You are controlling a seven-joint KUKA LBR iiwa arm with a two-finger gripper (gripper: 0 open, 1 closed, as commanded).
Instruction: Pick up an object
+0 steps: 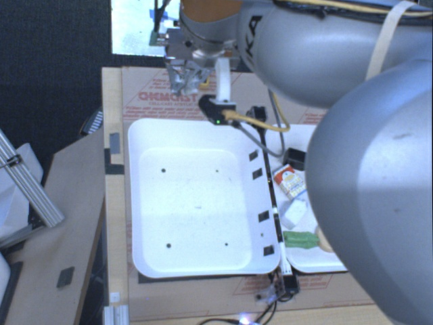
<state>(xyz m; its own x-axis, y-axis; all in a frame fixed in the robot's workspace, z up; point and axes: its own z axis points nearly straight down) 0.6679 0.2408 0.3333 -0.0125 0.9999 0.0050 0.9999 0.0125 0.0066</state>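
Two white bins side by side, hand (184,80) beyond left bin's (139,181) far edge, grip state perhaps unreadable.

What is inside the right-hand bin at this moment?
The right bin shows a red-and-white packet, a white piece and a green object. The arm covers the rest of it.

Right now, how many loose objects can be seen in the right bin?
4 at least: a black item at the top, a red-and-white packet below it, a white piece lower, and a green object near the front rim. The arm covers the remainder, so more may be hidden.
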